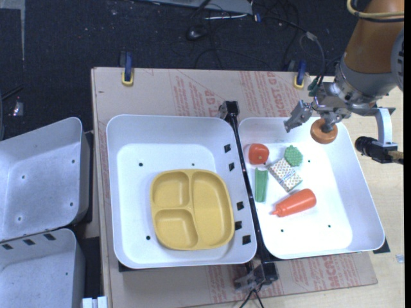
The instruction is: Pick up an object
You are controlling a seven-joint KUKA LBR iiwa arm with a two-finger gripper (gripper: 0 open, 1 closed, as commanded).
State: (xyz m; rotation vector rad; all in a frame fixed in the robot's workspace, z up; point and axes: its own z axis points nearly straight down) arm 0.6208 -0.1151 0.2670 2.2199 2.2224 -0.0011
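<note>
From my remote seat I can see red printing on the cardboard sheet [192,88] under the bins, running upside down and at angles, but I cannot make out a single word; nothing else carries writing that I can read. I count two white bins side by side. The left bin [128,140] holds one item, a yellow divided plate [191,208] with three compartments. The right bin [359,191] holds five loose items clustered toward its left half: one small red tomato-like piece [259,153], one green stick [261,185] just below it, one small green bumpy piece [293,155], one grey patterned block [284,174] touching that green piece, and one orange-red carrot-shaped toy [295,203] lying tilted below the block. The gripper [314,122] hangs over the far right corner of the right bin, and a sixth thing, a tan round object [324,132], sits right at its tip; I cannot tell whether it is clamped there. Two blue-and-yellow clamps [128,69] pin the sheet's far edge.
</note>
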